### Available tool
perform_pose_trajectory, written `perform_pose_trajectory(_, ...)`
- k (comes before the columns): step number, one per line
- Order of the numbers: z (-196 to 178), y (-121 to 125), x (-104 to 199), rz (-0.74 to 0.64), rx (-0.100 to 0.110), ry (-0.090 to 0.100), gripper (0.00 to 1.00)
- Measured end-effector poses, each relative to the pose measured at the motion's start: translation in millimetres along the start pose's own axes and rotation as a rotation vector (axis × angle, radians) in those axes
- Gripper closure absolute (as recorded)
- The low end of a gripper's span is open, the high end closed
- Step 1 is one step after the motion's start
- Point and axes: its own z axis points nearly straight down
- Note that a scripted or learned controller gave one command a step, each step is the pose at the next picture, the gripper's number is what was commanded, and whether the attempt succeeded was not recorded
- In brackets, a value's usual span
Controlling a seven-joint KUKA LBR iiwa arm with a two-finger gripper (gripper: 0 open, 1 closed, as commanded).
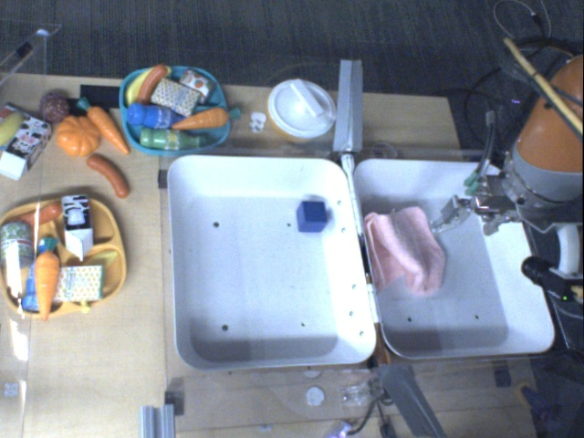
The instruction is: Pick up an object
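Observation:
A small blue cube point(312, 215) lies in the left bin point(201, 336), toward its back right. In the right bin point(520, 336) a crumpled pink cloth point(404, 249) rests against the left wall. My gripper point(453, 210) reaches in from the right over the right bin. It hangs just right of the cloth's upper edge, close to it. The grey arm with its orange band point(552, 135) rises behind the gripper at the right edge of the view.
Left of the bins stand a blue bowl point(144, 141) and a yellow tray point(114, 254), both with toy food. Loose toy vegetables point(78, 137) lie near them. A white lidded cup point(301, 108) stands behind the bins by a metal post point(347, 108).

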Motion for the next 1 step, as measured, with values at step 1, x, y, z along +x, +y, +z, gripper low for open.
perform_pose_trajectory(1, 125.1, 9.0, -8.7, -0.159, -0.011, -0.003, 0.00)
